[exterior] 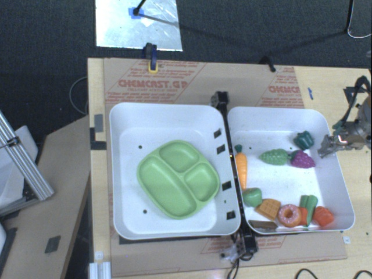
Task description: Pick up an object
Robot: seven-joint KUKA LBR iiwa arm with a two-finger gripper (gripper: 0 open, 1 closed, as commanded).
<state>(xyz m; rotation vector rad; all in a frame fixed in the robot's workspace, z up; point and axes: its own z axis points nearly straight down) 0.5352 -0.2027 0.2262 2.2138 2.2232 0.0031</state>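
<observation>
Whether my gripper [332,145] is wide or narrow I cannot tell; it hangs at the right bin's [273,118] rim; just inward of it lie bumpy purple grapes [302,159] and a dark green pepper [303,139], probably slippery plastic; I should come down centred over the grapes and close across their narrow side.
</observation>
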